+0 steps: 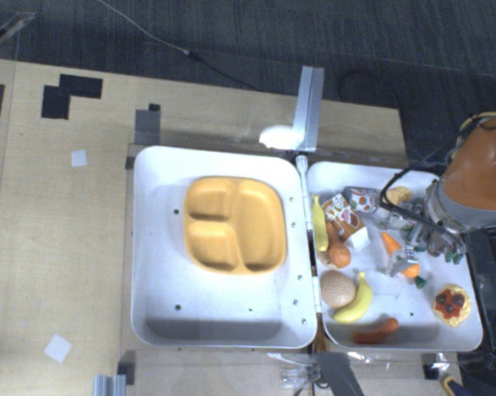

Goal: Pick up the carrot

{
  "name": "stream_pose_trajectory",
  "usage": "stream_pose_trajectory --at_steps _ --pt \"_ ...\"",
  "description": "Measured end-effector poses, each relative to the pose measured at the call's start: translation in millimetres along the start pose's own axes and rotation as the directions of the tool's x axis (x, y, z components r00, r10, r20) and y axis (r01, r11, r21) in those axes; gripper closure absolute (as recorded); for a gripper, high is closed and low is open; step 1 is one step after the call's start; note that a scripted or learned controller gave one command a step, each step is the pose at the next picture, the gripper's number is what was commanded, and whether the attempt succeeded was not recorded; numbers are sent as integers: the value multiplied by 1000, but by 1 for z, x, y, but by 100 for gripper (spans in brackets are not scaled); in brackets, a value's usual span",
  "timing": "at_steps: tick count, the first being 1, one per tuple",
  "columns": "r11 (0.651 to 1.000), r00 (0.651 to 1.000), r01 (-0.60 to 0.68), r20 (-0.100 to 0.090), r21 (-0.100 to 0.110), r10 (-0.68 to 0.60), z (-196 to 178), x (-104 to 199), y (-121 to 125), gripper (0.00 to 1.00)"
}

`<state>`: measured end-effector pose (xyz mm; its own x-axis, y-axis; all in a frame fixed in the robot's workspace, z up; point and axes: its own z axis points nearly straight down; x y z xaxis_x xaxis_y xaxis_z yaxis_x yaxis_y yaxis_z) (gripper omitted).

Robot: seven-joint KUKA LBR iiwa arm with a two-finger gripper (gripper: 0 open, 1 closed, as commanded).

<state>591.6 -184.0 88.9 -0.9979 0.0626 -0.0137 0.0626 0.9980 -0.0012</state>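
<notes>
Your gripper (409, 255) hovers over the carrot (408, 269) at the right bin's (467, 339) three o'clock; jaw state unclear.

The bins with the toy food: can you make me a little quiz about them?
1. True or false: the yellow divided plate lies in the left bin.
2. Which lies nearest the bread roll? A) banana B) fruit tart C) plate
3. Fill in: the gripper hangs over the ____ bin, close to a small orange piece that may be the carrot.

Key: 1 true; 2 A; 3 right.
</notes>
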Motion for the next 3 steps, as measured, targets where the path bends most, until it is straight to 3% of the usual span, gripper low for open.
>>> stream_pose_trajectory --at_steps 1,2,3 --pt "995 995 -103 1 1 103 -1 24 14 0" --pt "995 995 -97 9 1 97 -14 20 16 100" --pt "997 997 -77 2 -1 77 -91 36 53 100"
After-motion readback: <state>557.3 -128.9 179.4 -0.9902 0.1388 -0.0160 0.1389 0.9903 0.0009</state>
